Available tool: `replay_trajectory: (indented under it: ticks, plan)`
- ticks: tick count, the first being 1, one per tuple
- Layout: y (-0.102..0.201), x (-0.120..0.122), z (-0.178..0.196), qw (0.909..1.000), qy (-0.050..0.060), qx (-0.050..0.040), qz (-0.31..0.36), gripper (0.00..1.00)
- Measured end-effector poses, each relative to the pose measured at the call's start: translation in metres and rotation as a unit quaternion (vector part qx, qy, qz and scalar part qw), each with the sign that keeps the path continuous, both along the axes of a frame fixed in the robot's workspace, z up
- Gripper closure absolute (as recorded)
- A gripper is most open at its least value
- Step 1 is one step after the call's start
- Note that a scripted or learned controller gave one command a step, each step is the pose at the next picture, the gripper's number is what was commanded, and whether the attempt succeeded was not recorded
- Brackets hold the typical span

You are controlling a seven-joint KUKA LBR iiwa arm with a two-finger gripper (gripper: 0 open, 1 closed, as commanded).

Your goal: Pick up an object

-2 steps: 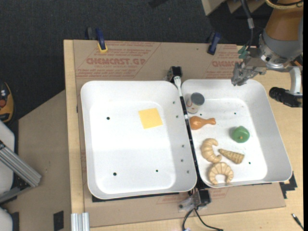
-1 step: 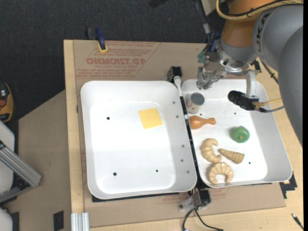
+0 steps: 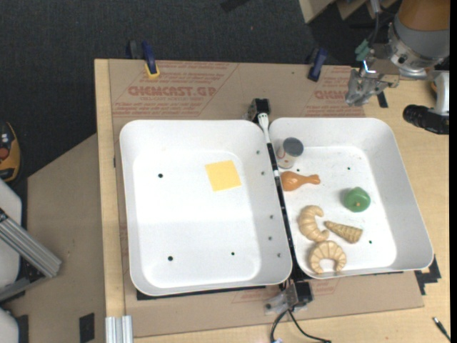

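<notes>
Probably robotics lab: clamped bench board (image 3: 214, 84), 2 white bins (image 3: 143, 191), loose cables (image 3: 293, 327).

Upper right, the gripper (image 3: 363, 91) hangs beyond the right bin (image 3: 400, 163); a yellow cheese slice (image 3: 223, 175) lies in the left bin (image 3: 143, 213).

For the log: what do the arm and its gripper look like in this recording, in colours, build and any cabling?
The arm enters at the upper right of the camera view: a rounded grey body with a broad orange band above the wrist. Below it sits a silvery metal wrist block with thin dark cables and a small teal spot. The gripper is small, pale grey metal; its details are too small to tell.
</notes>
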State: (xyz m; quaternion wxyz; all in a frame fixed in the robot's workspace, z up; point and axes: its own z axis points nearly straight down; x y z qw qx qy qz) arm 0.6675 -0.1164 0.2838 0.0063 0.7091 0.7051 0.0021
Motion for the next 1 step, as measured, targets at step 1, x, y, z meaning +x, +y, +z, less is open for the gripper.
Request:
replay_trajectory:
  ticks: [1]
  plan:
    - [0.0622, -0.0016, -0.0595, 0.9999, 0.009, 0.0040, 0.005, 1.00]
